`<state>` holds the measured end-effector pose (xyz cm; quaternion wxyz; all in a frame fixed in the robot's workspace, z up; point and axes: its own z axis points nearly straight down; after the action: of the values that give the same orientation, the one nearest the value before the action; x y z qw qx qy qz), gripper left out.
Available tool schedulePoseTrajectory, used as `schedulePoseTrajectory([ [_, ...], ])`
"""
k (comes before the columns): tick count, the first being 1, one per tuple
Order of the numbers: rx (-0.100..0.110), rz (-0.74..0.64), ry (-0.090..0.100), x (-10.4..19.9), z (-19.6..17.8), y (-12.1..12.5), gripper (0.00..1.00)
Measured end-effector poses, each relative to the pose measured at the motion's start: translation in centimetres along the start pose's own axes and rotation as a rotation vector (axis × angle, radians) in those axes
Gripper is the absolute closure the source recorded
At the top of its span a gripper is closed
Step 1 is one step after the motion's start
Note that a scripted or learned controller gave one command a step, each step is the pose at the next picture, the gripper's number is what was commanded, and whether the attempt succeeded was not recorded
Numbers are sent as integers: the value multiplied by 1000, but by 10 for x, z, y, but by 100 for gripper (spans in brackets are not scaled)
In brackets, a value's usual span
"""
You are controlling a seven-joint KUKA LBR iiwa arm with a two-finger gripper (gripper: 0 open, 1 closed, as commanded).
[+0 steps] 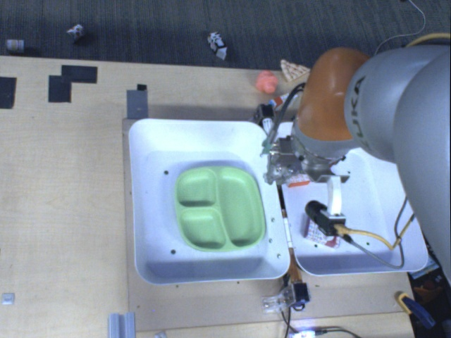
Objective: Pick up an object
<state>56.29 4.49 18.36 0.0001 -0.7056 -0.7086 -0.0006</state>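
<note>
Pale wooden table (63, 189) carries two white bins; a green three-compartment plastic tray (220, 207) fills the left bin (151, 146). At three o'clock, the end effector (290, 167) hovers, grip state unreadable.

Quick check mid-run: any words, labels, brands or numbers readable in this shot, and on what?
Grey arm: dark lettering on the housing beside the orange band, cut off and seen at an angle; not readable.
Small card in the right bin: reddish print, too small and blurred to read.
Green divided tray: no markings.
</note>
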Motion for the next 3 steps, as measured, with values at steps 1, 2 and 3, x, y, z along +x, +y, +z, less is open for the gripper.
schedulePoseTrajectory([
  [1, -4, -1, 0, 0, -11, 1, 100],
  [2, -1, 3, -1, -54, -1, -76, 100],
  [3, -11, 3, -3, -142, 85, -67, 100],
])
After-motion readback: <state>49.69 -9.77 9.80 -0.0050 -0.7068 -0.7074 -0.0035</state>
